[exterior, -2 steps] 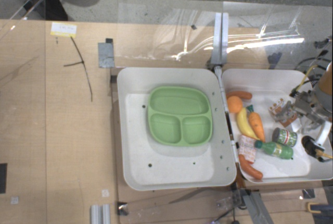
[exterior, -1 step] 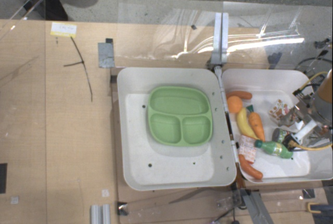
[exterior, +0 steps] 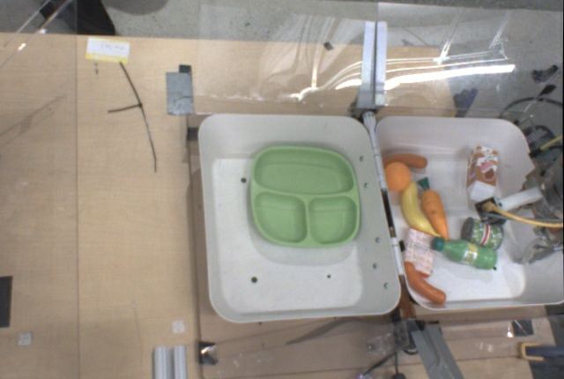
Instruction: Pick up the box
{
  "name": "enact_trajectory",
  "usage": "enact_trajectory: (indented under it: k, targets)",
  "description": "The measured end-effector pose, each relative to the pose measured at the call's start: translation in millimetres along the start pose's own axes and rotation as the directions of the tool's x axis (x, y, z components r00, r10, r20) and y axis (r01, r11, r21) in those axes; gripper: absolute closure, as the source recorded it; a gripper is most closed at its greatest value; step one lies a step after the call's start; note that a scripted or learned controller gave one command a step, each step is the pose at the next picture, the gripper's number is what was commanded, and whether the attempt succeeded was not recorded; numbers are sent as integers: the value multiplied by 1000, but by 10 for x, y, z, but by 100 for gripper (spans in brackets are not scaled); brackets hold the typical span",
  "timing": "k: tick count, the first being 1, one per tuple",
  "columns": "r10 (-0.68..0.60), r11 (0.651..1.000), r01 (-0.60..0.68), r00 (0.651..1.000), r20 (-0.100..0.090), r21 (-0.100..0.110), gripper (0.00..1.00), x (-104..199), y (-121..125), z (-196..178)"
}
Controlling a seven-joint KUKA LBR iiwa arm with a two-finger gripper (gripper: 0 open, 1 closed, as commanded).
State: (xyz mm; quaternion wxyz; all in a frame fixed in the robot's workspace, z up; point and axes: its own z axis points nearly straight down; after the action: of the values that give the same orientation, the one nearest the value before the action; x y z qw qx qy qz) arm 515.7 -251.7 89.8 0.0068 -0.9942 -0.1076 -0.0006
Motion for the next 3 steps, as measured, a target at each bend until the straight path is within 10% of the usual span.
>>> enact_trajectory:
  k: [1,2,3]
  targets:
    - [-1,1000,1,1000,-2,-2,0,-19,-5,-7]
    - [-47,999,47,999,1,-12,0,498,-728,-3]
    - [3,1000,-3,1000,1,-14,0,513,-473,-7]
